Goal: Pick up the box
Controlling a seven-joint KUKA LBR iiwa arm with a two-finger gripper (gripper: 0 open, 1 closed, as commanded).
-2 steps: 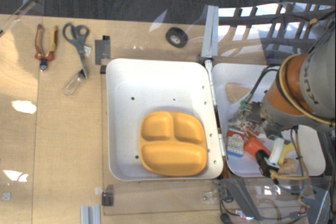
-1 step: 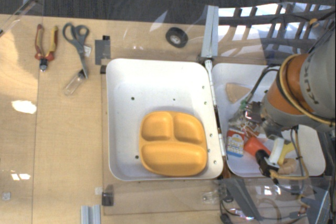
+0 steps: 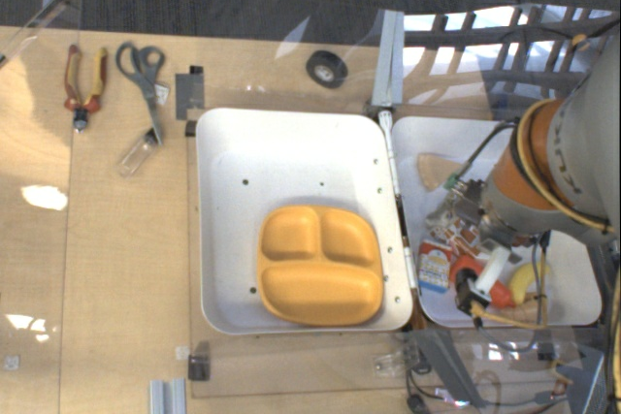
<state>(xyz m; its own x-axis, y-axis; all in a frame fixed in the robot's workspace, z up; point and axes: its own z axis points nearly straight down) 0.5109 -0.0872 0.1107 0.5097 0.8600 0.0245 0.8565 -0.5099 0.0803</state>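
Note:
A small box (image 3: 434,268), red and white with a blue end, lies near the front left corner of the right bin (image 3: 582,305). My gripper (image 3: 456,213) is low inside that bin, just behind and slightly right of the box. The grey arm with its orange band (image 3: 529,172) comes in from the right and covers much of the bin. Nothing shows as held.
A yellow divided plate (image 3: 320,264) sits in the left bin (image 3: 233,150). In the right bin lie a tan piece (image 3: 434,170), a red item (image 3: 468,264), a yellow fruit (image 3: 524,281) and a wooden stick (image 3: 514,311). Pliers (image 3: 82,82), scissors (image 3: 146,78) and a tape roll (image 3: 327,68) rest on the bench.

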